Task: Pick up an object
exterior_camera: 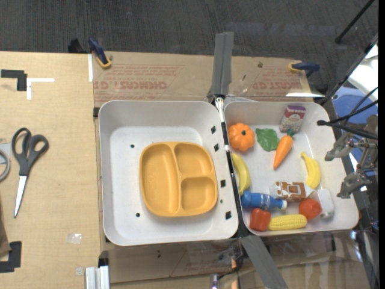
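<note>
The right bin (337, 224) holds several toy foods: an orange pumpkin (242, 136), a green leaf (267, 139), a carrot (283, 151), a small purple carton (292, 118), a banana (311, 170), a blue bottle (263, 201), a brown-and-white carton (291, 190), a red tomato (310, 208) and a corn cob (287, 222). My gripper (343, 172) hangs over that bin's right rim, to the right of the banana. Its two fingers stand apart, open, with nothing between them.
The left bin (114, 161) holds a yellow divided plate (178, 178). Another yellow banana (241, 172) lies against the wall between the bins. Scissors (24, 161) lie on the bench at far left. Clamps (99, 52) (304, 67) sit at the back edge.
</note>
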`<state>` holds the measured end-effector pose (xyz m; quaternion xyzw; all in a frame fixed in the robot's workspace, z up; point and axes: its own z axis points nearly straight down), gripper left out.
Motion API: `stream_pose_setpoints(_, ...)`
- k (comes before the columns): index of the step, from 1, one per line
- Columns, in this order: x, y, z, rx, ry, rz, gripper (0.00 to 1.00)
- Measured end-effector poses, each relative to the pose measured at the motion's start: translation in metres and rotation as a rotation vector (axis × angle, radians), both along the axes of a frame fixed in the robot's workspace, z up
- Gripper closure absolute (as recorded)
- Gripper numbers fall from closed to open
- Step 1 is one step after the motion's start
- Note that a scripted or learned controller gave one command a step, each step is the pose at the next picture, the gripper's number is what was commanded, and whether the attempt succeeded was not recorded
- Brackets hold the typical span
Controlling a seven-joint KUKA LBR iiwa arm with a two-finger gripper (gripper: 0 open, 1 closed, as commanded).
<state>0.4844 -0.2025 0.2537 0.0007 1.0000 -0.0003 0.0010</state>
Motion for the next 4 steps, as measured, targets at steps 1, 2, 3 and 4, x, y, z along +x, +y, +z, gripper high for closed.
stream_pose_setpoints(1,-0.005,-0.019,-0.161,0.0,-0.001,-0.088,0.0)
stream_pose_setpoints(2,0.083,0.029,-0.16,0.0,-0.003,-0.225,0.0)
stream_pose_setpoints(3,0.115,0.085,-0.161,0.0,-0.003,-0.347,0.0)
stream_pose_setpoints(4,0.096,0.11,-0.162,0.0,0.001,-0.538,0.0)
